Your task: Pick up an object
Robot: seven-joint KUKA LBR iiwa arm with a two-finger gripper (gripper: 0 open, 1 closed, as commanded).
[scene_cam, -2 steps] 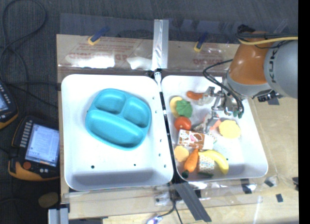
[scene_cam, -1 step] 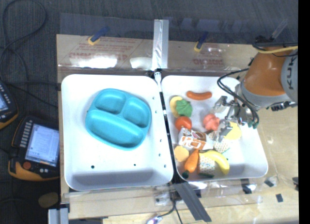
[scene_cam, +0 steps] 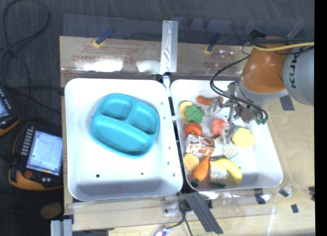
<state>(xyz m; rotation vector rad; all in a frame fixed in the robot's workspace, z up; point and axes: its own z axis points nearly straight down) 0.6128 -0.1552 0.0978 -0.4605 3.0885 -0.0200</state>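
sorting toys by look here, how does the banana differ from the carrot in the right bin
The banana is yellow; the carrot is orange with a green end. The banana is curved and lies mostly crosswise; the carrot is straight, tapered and runs along the bin's length. The banana looks thicker than the carrot. Both lie near the front wall of the right bin, touching or nearly so.

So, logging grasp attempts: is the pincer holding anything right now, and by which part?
Nothing shows between its fingers; the pincer hovers over the right bin, open.
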